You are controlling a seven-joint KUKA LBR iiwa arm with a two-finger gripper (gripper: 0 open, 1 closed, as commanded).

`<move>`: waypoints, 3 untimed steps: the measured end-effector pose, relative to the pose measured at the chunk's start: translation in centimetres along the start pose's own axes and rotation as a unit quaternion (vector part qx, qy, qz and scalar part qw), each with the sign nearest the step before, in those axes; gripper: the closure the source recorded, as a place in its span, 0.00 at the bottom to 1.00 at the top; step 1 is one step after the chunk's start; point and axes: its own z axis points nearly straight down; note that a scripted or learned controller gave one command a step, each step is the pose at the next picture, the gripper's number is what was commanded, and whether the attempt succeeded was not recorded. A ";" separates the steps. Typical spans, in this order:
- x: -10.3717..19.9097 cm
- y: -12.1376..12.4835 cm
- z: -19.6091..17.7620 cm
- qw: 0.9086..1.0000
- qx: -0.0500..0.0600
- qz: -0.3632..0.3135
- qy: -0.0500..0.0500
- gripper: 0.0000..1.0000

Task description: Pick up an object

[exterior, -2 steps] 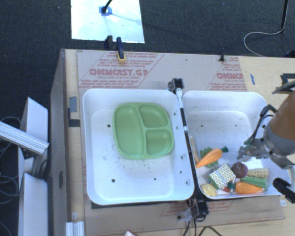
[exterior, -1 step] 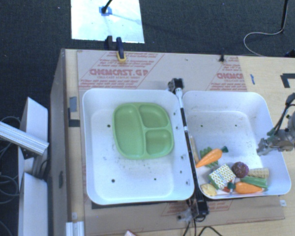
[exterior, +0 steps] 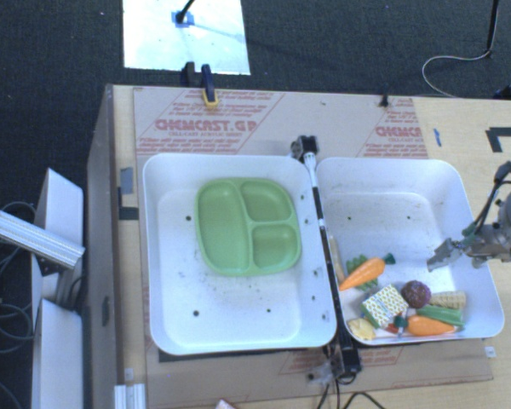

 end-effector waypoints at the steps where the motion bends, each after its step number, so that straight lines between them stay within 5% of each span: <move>1: 4.7 0.0 8.8 1.000 0.000 -0.001 0.000 0.00; 2: 4.7 0.1 7.8 1.000 -0.001 -0.001 0.001 1.00; 3: 4.7 0.1 7.8 1.000 0.000 -0.001 0.001 0.00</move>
